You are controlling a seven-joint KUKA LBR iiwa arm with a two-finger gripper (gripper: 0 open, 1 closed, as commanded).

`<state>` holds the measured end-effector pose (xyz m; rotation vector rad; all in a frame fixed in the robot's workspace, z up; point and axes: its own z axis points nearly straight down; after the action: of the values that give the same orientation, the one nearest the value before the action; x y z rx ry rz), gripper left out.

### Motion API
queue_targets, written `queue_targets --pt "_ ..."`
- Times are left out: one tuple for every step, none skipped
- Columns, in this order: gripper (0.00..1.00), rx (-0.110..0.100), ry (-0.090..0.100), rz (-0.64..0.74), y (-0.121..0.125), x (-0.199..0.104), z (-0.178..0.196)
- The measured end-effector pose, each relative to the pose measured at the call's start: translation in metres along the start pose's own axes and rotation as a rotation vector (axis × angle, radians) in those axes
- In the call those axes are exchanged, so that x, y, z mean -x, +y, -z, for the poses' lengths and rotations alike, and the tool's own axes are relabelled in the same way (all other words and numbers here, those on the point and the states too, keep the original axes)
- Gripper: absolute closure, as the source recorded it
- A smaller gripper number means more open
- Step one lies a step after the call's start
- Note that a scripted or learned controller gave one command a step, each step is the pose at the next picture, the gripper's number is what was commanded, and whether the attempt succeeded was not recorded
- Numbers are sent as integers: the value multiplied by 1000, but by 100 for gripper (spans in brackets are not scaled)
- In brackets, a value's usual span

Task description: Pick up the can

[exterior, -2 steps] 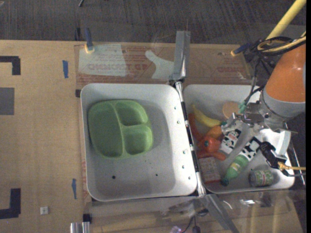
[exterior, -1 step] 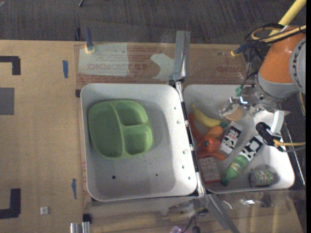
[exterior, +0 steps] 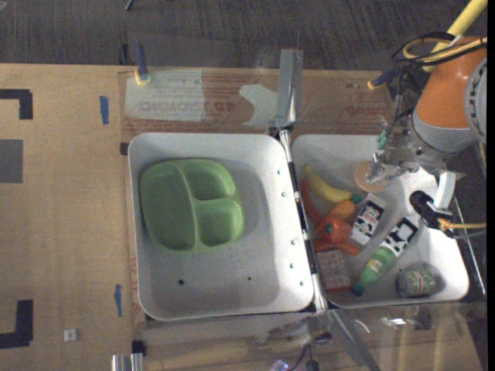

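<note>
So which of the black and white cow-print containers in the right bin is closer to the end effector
The small upright cow-print carton, beside the banana. The end effector hangs just above it; the green cow-print bottle lies farther down, toward the can.

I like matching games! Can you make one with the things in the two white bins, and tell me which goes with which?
Things:
1. divided plate
2. banana
3. can
4. bottle

Descriptions:
A. yellow, near the top of the right bin
B. lying in the right bin's bottom right corner
C. green, alone in the left bin
D. green with a black-and-white label, lying at a slant

Pairs: 1-C, 2-A, 3-B, 4-D
</note>
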<state>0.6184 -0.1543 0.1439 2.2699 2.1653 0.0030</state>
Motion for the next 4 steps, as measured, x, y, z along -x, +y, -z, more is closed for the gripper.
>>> queue_targets --pt "0 -1 0 0 0 0 0" --pt "0 -1 2 9 -31 -3 -57" --pt "0 -3 0 -86 37 7 -59" --pt "0 -11 2 -393 50 35 -59"
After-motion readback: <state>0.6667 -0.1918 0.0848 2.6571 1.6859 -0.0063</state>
